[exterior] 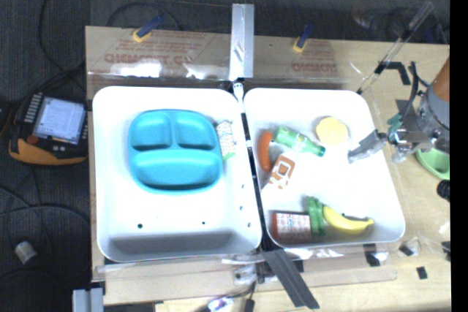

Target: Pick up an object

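Observation:
My gripper hangs over the right edge of the right bin, reaching in from the right with nothing visibly in it. In that bin lie a yellow round piece, a green bottle, an orange carrot and a small orange and white box. Along the bin's front edge are a red can, a green item and a banana. The yellow piece is the nearest object to the gripper, up and to its left.
The left bin holds a blue divided plate, with a small speckled object at the plate's right edge. A metal divider separates the bins. A green object sits on the bench right of the arm.

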